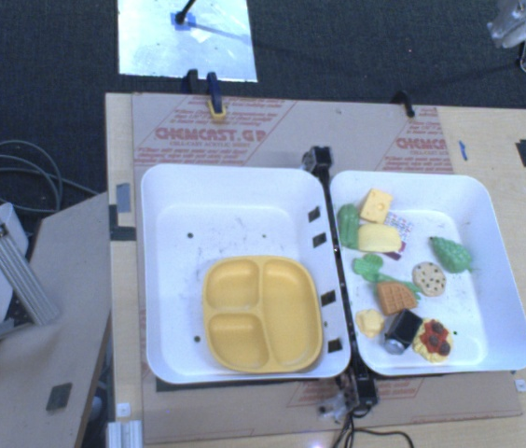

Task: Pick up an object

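The right white bin [496, 250] holds several toy foods: a yellow cheese wedge [376, 205], a pale yellow piece [379, 239], a green pod [348, 225], a green leafy piece [450, 253], a round cookie [428, 278], an orange-brown waffle piece [396, 297], a small yellow chunk [369, 322], a dark can [400, 331] and a small pizza [433, 340]. My gripper [521, 9] hangs at the top right corner, high above the bench and well away from both bins. It is blurred and partly cut off by the frame edge.
The left white bin [179, 213] holds a yellow three-compartment plate [263, 313] in its near half. Black clips [321, 215] line the seam between the bins. A shiny metal sheet [186, 24] lies on the floor behind the bench.
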Motion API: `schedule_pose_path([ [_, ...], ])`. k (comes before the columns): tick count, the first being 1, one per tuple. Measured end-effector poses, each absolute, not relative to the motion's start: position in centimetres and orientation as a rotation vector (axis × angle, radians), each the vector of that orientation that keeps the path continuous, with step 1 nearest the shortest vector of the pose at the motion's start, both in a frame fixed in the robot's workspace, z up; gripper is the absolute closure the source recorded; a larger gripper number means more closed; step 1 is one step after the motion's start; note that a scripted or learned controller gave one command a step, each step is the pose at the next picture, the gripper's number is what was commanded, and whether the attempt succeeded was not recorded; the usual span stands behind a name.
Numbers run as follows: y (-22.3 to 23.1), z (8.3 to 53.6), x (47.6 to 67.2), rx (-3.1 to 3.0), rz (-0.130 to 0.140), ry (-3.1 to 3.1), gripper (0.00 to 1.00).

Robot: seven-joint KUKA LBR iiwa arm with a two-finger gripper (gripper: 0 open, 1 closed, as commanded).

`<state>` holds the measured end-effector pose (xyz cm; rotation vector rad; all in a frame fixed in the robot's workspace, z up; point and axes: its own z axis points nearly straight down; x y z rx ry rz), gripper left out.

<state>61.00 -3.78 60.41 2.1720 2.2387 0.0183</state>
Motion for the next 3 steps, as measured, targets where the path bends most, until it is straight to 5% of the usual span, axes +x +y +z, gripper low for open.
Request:
schedule_pose_path([
  [1,-3.8,60.4,61.0,2.171,0.017,2.241,0.00],
  [2,-3.8,61.5,61.0,2.166,0.021,2.240,1.00],
  [3,-3.8,61.5,61.0,2.165,0.020,2.242,0.00],
])
